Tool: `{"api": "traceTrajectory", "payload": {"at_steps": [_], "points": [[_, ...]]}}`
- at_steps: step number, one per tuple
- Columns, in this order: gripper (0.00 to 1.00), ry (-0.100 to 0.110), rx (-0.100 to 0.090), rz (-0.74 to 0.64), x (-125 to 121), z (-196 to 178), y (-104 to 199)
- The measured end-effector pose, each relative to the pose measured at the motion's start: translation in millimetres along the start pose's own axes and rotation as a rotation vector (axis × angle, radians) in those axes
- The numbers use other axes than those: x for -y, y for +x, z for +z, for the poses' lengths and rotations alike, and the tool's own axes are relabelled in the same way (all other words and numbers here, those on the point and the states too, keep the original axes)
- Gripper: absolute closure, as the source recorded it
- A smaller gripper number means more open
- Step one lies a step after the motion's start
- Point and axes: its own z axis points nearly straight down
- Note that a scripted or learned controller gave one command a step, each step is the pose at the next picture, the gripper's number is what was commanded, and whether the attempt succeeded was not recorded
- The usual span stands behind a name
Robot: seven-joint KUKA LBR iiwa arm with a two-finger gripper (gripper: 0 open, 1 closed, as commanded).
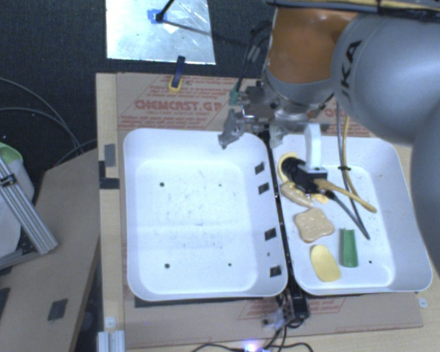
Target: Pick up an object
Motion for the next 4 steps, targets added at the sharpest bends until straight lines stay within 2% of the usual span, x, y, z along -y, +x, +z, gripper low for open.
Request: {"api": "traceTrajectory", "payload": {"at_steps": [1, 2, 3, 4], "points": [[0.0, 0.011, 0.006, 0.012, -39.5, 127.0, -43.7], [0.0, 0.002, -0.002, -0.002, -34.8, 116.4, 32.3], [0.0, -0.013, -0.005, 0.0, 5.5, -54.0, 55.1], [0.0, 0.008, 0.0, -0.001, 32.6, 1.8, 118.4]]}}
